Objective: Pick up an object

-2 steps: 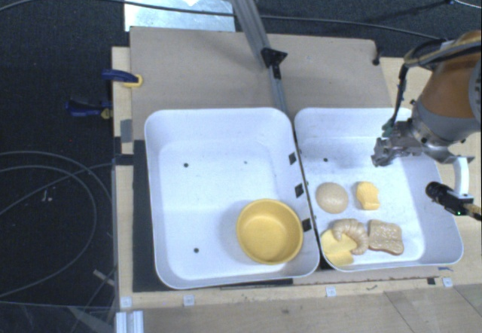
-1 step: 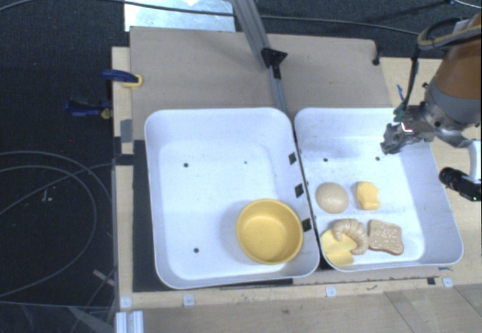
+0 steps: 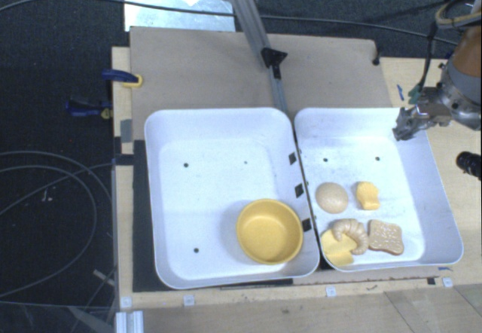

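Tool (image 3: 404,128): over the right bin's (image 3: 376,132) far right rim; how its jaws stand cannot be told.
Right bin: near its front lie a pale round bun (image 3: 331,197), a yellow chunk (image 3: 367,195), a croissant (image 3: 352,233), a toast slice (image 3: 385,237) and a yellow wedge (image 3: 337,250).
Left bin (image 3: 203,135): a yellow bowl (image 3: 269,230) at its front right.
Worktop (image 3: 203,68): carries both bins.

The arm (image 3: 463,68) is cut off by the right edge, so just its wrist end shows. The gripper (image 3: 405,126) is too small and dark to read (jaws indistinct). A croissant (image 3: 352,232) overlaps the yellow piece (image 3: 337,248), hiding its upper part.
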